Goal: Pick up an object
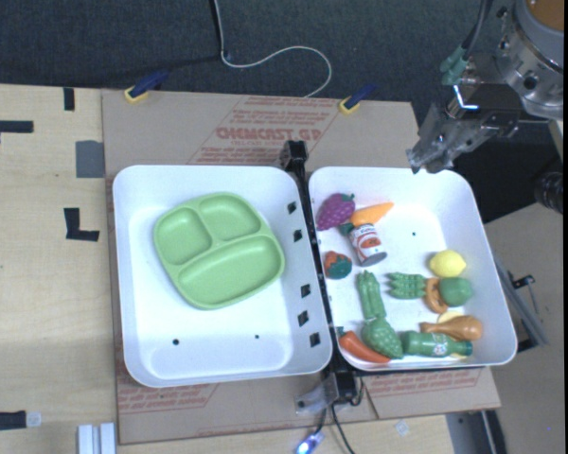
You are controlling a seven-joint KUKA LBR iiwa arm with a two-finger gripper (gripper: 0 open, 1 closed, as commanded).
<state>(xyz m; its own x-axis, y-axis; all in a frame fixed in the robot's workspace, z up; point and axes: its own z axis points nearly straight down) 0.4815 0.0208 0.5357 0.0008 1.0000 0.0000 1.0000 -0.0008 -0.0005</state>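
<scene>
Gripper (426, 162): above far edge of right bin (473, 206), nothing between fingers; opening cannot be told
Objects: toy foods in right bin — grapes (335, 210), can (367, 243), lemon (447, 263)
Left bin (133, 253): green divided plate (219, 249)

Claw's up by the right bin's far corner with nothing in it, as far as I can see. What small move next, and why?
Probably bring the claw in and down toward the small yellow lemon-shaped toy. The claw hangs over the right white bin's far rim, and that toy has bare floor on its far side.
</scene>
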